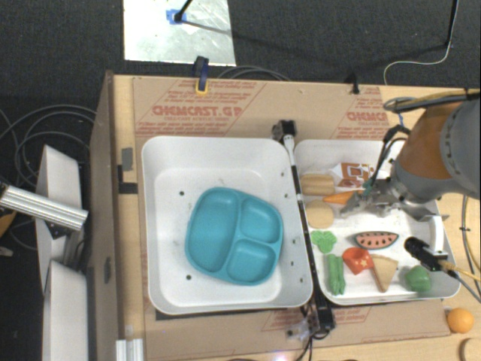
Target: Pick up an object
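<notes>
Reaches in from 3 o'clock with a grey arm banded orange, setting the two-finger gripper [358, 203] low over the upper half of the right shallow white plastic bin [316, 156]. Cannot tell from this slant whether open or closed, nor whether anything is gripped.

Finds a small orange carrot-shaped toy [337, 198] just at 9 o'clock of the gripper, so close that touching or apart cannot be told. Finds a pale tan bread-roll toy [316, 183] at 11 o'clock of the carrot, by the bin's left wall, and a round tan biscuit-like disc [319, 216] at 7 o'clock of it. Notes an orange-and-white printed packet [353, 173] at 12 o'clock of the gripper.

Lower in the same bin, lists a frilly green leaf toy [324, 241], a long dark-green pod [335, 274], a red pepper-like toy [356, 260], a red watermelon slice with green rind [375, 240], a tan wedge [383, 272] and a green ball [417, 279].

Places a teal plastic divided plate [233, 235] mid-floor in the left shallow white bin [173, 171], well apart at 9 o'clock. Spots an orange ball [460, 320] outside the bins, on the bench at 5 o'clock.
</notes>
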Tool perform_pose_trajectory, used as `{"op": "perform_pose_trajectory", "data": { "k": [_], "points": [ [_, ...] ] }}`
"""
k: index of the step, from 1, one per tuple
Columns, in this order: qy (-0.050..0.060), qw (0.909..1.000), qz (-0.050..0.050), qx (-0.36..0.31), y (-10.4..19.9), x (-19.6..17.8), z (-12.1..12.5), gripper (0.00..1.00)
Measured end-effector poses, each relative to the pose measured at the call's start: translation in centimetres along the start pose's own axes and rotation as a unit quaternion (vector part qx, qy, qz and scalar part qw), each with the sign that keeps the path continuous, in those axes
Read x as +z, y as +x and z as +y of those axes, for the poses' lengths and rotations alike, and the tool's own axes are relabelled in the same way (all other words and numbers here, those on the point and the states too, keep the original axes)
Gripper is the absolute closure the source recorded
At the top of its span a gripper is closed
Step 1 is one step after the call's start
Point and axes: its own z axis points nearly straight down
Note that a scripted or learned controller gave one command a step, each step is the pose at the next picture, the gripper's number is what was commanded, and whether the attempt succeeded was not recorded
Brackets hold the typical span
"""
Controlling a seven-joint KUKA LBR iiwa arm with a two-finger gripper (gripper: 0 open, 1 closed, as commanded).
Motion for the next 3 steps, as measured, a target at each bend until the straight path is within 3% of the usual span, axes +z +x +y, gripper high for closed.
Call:
{"op": "perform_pose_trajectory", "data": {
  "k": [1, 2, 3],
  "points": [
    [0.006, 1.0000, 0.003, 0.003, 2.1, -0.5, -8.2, 0.00],
    [0.000, 1.0000, -0.001, 0.001, -0.6, -3.8, -2.6, 0.00],
    [0.000, 1.0000, 0.001, -0.001, 0.8, 0.0, 4.0, 0.00]
  ]
}}
